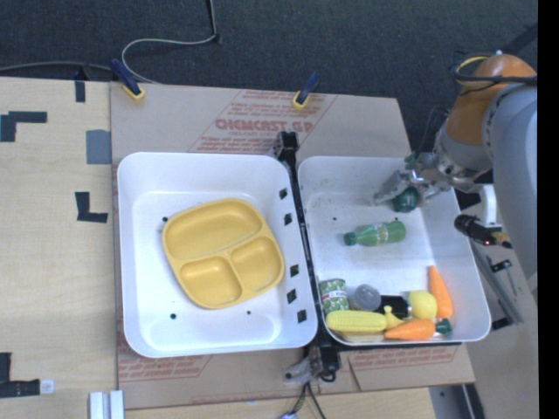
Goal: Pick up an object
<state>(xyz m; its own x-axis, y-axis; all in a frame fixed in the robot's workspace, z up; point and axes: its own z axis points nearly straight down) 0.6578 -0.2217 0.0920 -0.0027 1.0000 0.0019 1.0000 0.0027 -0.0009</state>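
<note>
My gripper (pixel 404 190) hangs over the right bin (pixel 454 234), near its back right corner, on the grey arm with the orange band (pixel 476 112). A small dark green round object (pixel 405 202) sits right at the gripper's tip; whether it is gripped I cannot tell. A green bottle (pixel 376 233) lies on its side in the middle of the right bin, just below and left of the gripper.
Along the right bin's front wall lie a green can (pixel 333 296), a corn cob (pixel 355 322), a grey disc (pixel 366 298), a lemon (pixel 423 305) and two carrots (pixel 439 291). The left bin (pixel 140 260) holds a yellow divided plate (pixel 223 251).
</note>
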